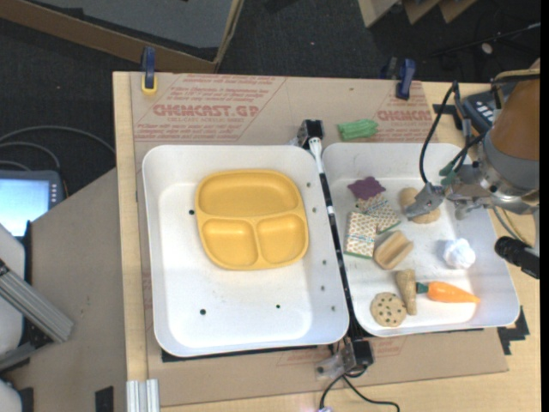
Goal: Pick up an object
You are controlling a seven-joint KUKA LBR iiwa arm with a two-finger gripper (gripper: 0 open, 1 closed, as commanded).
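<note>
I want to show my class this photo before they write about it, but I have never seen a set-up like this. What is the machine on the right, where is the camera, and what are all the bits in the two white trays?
The picture comes from one fixed camera above the bench, looking down at a slant. The machine at the right is a robot arm with an orange band. Its two-finger gripper is low over the right bin, at a tan object; whether it grips anything is not clear.

The left bin holds a yellow divided plate. The right bin holds toy foods and small items: a purple piece, a patterned packet, a bread roll, a cookie, a carrot, and a white lump. A green object lies on the bench behind the bins.

The job is simply picking one thing up.
</note>
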